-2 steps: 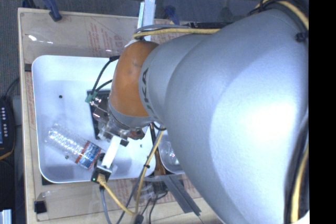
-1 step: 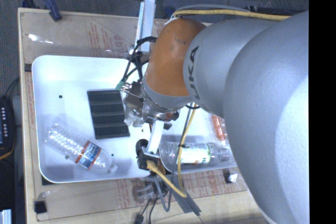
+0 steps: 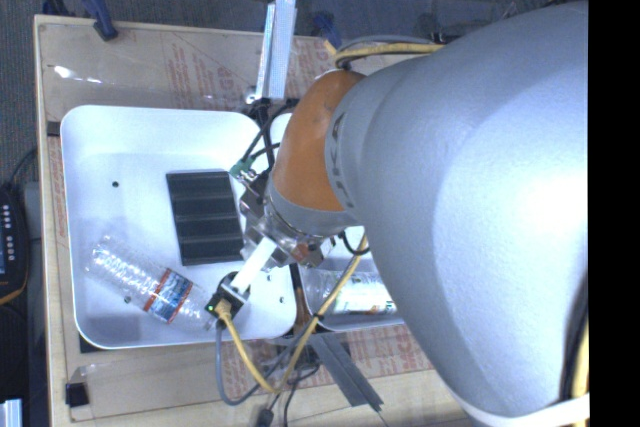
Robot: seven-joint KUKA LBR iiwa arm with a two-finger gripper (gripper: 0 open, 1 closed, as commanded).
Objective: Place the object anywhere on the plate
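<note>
A black ribbed rectangular plate (image 3: 205,215) lies flat in the middle of the left white bin (image 3: 90,140). A clear plastic bottle (image 3: 145,283) with a blue label lies on its side in that bin's near-left corner, apart from the plate. My gripper (image 3: 283,243) hangs below the orange wrist band at the left bin's right rim, just right of the plate. The wrist hides the gripper's tips.
The grey arm covers most of the right bin. A clear wrapped item (image 3: 358,295) with a green mark shows under the arm in the right bin. A clear upright strip (image 3: 276,45) stands at the bench's back edge.
</note>
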